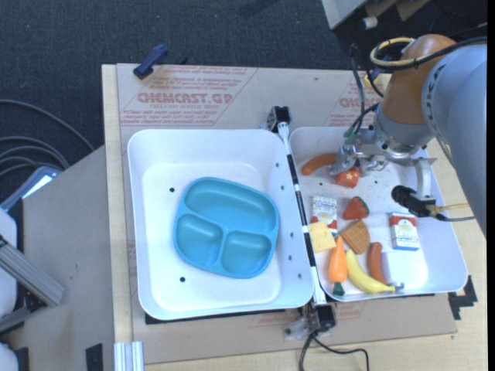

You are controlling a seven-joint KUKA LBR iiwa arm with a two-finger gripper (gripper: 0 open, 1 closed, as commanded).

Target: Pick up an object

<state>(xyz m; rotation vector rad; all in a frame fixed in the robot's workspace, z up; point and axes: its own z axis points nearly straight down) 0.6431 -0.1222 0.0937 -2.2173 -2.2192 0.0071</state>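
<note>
My gripper (354,161) hangs low in the back left part of the right bin (452,257), just above a small red toy food piece (348,178). Whether it touches or holds that piece is not visible. An orange sausage-shaped toy (319,163) lies just left of the gripper. Nearer the front lie a white packet (324,208), a red strawberry (356,207), a yellow block (321,236), a brown cracker (356,236), a carrot (337,261), a banana (363,277), a red sausage (375,260) and a small white carton (404,232).
The left bin (147,168) holds a blue divided plate (226,226). A black clip (278,117) sits on the rim between the bins at the back. A blue clamp (150,60) is at the bench's back left corner.
</note>
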